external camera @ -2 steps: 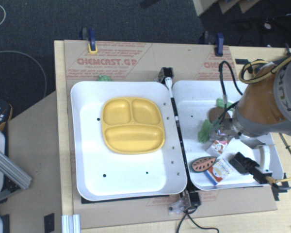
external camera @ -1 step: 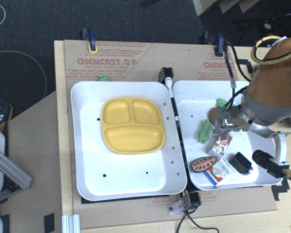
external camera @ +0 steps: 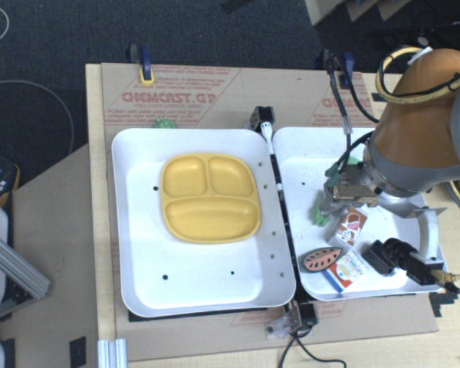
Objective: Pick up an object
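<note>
**Arm low over right bin**

Table (external camera: 100, 205) carries two white bins. Your arm (external camera: 422, 121) reaches from the right, bent down over the right bin (external camera: 299, 159); jaws (external camera: 339, 198) hang above a green object (external camera: 320, 215), their opening cannot be judged.

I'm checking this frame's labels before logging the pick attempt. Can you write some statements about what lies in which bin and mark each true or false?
1. The yellow divided plate lies in the left bin. True.
2. The oval brown object lies in the left bin. False: it lies in the right bin, near its front edge.
3. The gripper is over the right bin. True.
4. The plate has two compartments. False: three, two small and one wide.
</note>
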`<state>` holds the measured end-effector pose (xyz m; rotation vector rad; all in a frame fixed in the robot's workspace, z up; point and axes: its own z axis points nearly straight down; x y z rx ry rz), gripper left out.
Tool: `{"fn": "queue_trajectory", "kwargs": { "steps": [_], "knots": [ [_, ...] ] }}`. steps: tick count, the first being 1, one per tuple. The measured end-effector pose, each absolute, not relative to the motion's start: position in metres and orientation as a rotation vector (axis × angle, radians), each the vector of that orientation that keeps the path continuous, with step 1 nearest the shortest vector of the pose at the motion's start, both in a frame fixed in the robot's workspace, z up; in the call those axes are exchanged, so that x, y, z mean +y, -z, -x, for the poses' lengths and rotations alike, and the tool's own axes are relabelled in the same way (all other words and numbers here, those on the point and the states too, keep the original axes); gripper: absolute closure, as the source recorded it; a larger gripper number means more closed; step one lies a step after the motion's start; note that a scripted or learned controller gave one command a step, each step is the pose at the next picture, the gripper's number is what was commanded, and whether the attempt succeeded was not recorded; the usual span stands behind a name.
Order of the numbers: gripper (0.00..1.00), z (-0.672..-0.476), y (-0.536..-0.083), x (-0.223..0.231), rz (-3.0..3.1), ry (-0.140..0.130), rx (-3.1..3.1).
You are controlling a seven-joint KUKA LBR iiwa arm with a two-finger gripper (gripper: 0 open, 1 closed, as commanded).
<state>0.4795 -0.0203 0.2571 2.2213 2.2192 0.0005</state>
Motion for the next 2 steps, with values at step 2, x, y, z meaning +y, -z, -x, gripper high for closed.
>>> {"fn": "queue_trajectory", "kwargs": {
  "steps": [2],
  "knots": [
    [1.00, -0.4801, -0.3712, 0.0305, -2.217, -0.003, 2.221]
  ]
}}
